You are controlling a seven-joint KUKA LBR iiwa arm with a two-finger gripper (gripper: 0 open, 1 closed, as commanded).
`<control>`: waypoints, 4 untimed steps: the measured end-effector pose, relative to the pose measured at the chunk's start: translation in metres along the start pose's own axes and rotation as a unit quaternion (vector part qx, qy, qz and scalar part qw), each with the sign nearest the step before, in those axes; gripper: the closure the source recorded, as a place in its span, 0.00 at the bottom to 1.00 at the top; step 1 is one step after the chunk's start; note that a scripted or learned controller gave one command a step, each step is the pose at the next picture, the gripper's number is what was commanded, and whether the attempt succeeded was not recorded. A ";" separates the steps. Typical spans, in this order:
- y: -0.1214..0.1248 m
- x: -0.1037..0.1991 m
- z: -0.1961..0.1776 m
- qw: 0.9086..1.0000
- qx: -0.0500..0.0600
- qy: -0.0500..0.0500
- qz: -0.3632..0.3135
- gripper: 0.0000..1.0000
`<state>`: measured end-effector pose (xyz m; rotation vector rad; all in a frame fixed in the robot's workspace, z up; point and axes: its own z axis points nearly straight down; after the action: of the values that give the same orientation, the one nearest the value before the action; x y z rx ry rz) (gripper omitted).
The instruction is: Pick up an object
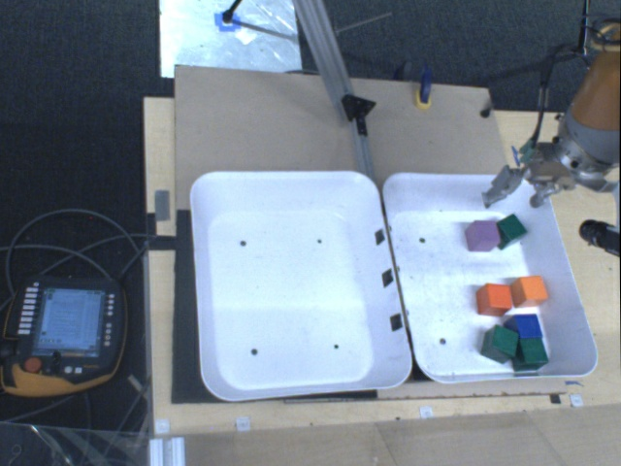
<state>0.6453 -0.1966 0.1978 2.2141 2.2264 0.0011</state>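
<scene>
Seven blocks [508, 299], two bins [291, 280].

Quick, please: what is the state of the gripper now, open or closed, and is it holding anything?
Gripper: open, fingers spread, holding nothing; it hovers above the purple block and a green block in the right bin.

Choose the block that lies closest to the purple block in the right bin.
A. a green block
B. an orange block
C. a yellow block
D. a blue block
A: the green block sits right beside the purple block, apparently touching it, while the orange blocks and the blue block lie nearer the camera.
</scene>
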 end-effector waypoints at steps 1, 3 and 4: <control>0.000 0.000 0.000 1.000 0.000 0.000 0.000 0.00; 0.001 -0.008 0.081 1.000 -0.009 -0.003 0.001 0.00; 0.004 -0.006 0.069 1.000 -0.015 -0.005 -0.002 1.00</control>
<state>0.6498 -0.2029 0.1291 2.1895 2.2123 0.0234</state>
